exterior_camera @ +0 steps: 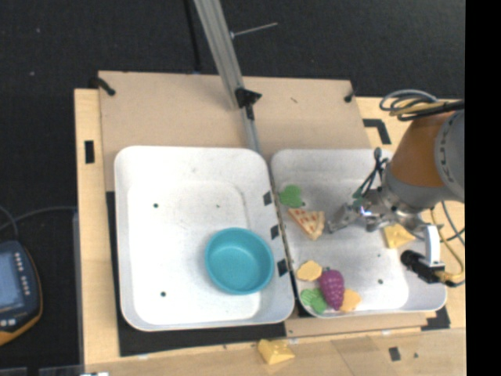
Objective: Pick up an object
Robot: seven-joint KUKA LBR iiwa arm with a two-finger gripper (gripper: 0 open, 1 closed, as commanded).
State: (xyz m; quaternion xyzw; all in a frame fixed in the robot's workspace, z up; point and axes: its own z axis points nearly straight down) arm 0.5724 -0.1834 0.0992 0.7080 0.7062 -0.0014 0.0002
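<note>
The arm (423, 163) leans over the right bin (313, 167), wrist low. Its gripper (338, 224) points at the pizza slice (308, 222) just beside it; whether the fingers are parted I cannot tell, and nothing shows between them.

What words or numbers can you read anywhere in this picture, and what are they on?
No words or numbers can be read here.
The little screen device at the left edge has a lit display, but it is too small and blurred to read.
The white bins, the blue bowl and the toy food, like the purple grapes, carry no writing that I can see.
</note>
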